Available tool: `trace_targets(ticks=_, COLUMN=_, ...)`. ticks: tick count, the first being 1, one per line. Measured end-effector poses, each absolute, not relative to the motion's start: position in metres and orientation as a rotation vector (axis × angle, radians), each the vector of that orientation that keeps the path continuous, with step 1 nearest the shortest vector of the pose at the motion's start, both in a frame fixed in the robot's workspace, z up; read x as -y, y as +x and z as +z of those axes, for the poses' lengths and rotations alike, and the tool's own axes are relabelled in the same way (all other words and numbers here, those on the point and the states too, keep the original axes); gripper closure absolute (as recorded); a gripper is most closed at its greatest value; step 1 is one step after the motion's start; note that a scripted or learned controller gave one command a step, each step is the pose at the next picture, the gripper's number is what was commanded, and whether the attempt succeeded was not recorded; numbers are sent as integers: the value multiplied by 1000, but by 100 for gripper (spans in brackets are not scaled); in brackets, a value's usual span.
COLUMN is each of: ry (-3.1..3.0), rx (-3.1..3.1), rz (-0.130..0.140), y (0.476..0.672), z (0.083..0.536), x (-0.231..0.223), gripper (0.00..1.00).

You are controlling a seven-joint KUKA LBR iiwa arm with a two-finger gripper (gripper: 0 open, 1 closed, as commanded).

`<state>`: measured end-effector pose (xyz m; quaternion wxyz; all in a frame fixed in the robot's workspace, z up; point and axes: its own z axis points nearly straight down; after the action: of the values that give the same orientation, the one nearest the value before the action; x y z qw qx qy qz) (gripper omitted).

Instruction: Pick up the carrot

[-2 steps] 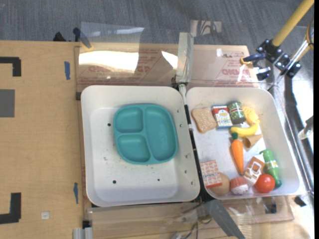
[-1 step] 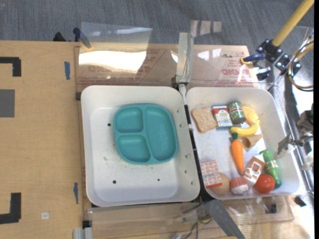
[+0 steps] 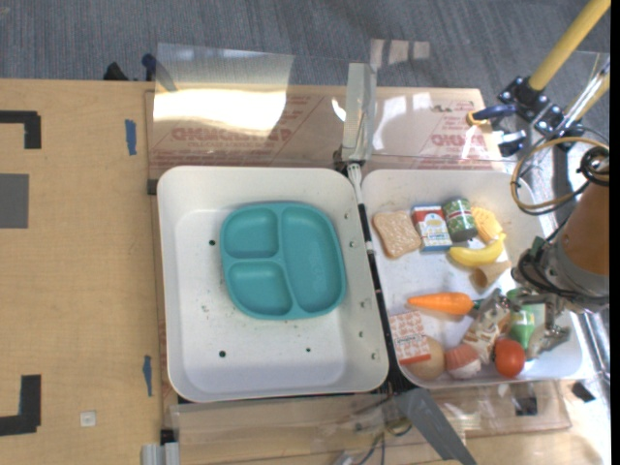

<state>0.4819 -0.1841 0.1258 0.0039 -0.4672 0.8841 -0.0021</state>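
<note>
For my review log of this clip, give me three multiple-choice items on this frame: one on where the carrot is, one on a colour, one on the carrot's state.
1. Where does the carrot lie?
A. in the right bin
B. on the teal tray
C. on the cardboard

2. What colour is the divided tray in the left bin?
A. red
B. teal
C. yellow

3. What is the carrot's state?
A. lifted above the bin
B. standing on end
C. lying flat on the bin floor

Answers: 1 A, it rests in the right bin among the other toy foods. 2 B, the tray is teal. 3 C, it lies on its side, apart from the gripper.
</note>
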Motion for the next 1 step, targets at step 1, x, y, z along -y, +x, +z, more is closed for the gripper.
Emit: trace_targets(ticks=1, ry=-1298, rx=-2852, rz=-10, y=545, z=91, x=156, gripper=0)
